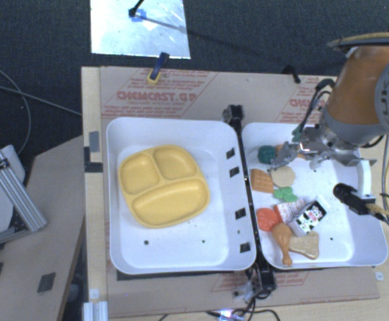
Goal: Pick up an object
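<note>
In the right bin (365,243), a toy drumstick (284,240) lies near the front wall, its long axis running front to back, the bone end toward the front. Beside it sit a tan biscuit shape (305,247), a waffle (262,180) and a green piece (286,194). The gripper (295,147) hovers over the bin's far side; I cannot tell how it is set. The left bin (181,259) holds a smooth yellow divided plate (163,184).

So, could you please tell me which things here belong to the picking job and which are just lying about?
Job: gripper; toy food in the right bin: dark green piece, waffle, chicken leg.

Lying about: yellow divided plate in the left bin; blue and yellow clip.
</note>
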Motion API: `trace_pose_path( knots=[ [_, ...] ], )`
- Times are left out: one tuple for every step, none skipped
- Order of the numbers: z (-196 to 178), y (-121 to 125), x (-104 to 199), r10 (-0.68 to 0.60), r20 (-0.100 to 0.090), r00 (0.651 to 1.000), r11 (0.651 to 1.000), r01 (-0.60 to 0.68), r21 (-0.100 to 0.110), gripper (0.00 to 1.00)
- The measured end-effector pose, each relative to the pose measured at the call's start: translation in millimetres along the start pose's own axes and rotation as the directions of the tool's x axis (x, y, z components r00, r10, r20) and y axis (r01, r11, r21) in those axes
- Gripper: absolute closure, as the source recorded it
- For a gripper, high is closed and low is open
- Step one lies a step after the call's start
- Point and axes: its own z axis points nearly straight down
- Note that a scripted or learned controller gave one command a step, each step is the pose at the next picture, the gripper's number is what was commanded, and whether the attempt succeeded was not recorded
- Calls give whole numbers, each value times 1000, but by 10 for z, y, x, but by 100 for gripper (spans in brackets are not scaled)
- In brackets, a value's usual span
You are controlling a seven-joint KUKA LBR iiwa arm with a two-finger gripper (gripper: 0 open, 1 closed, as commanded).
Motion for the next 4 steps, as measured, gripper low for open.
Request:
trace_pose_path(
  knots=[
    [1106,-640,-305,9,-1,1000,1000,-9,7,0],
    [954,-595,-283,3,0,1000,1000,-3,-2,100],
    [28,-836,547,-8,-3,1000,1000,8,-5,100],
    [-1240,-917,1093,-10,-4,1000,1000,10,-15,100]
  ],
)
